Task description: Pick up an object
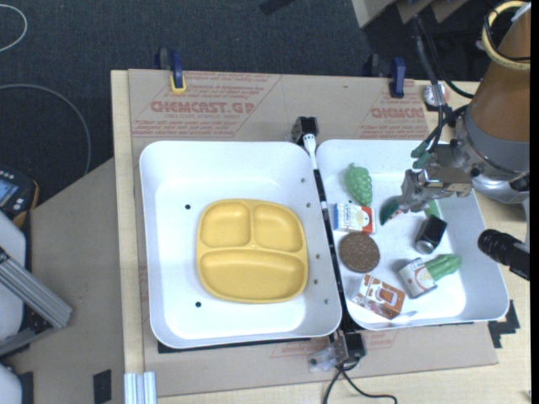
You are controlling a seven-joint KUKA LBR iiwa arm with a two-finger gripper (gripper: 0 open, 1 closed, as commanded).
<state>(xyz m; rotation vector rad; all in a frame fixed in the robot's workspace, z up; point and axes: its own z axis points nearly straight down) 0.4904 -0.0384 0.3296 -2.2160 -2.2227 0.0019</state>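
We see a robotics lab: a robot arm (505, 82) over a board (253, 99) clamped with blue clamps (176, 70), loose cables (50, 116) across dark carpet (84, 23), aluminium framing (34, 297).

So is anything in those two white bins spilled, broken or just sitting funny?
Nothing looks spilled or broken. The yellow divided tray lies flat in the left bin. The right bin is a loose jumble: a small orange-and-white packet lies askew near its front edge, and the gripper hangs over the clutter.
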